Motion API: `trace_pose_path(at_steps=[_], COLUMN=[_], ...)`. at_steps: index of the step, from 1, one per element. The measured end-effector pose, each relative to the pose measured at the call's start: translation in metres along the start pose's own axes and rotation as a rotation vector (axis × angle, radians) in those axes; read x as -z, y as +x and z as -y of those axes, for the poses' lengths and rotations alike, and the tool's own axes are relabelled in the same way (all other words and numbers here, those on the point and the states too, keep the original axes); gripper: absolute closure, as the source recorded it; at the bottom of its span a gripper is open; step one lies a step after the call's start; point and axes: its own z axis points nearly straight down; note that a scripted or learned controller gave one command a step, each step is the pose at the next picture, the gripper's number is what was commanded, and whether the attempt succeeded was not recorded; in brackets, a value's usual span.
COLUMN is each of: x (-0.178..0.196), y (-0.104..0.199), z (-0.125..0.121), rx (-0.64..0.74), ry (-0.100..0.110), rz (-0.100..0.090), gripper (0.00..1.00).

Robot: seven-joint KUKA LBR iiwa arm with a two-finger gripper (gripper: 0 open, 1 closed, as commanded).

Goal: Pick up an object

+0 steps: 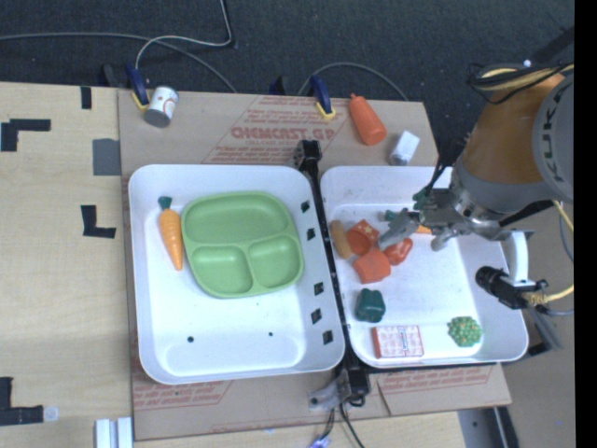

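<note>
Robot arm (522, 138) hangs over the right bin (494, 343).
Gripper (408, 224) sits just above red toys (375, 250); nothing picked yet, can't tell its grip.

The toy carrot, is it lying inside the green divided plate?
No, the toy carrot lies on the left bin's floor beside the green divided plate, along its left edge.

Green tray (244, 243), orange carrot (171, 234), white bins (224, 360), dk green pepper (370, 305), red/white card (398, 342).
</note>
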Motion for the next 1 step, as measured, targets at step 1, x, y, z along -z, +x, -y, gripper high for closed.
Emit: trace_pose_path(at_steps=[1], x=[-0.094], y=[0.0007], z=[-0.0445], rx=[-0.002], ry=[-0.021], rz=[0.008], gripper=[0.0])
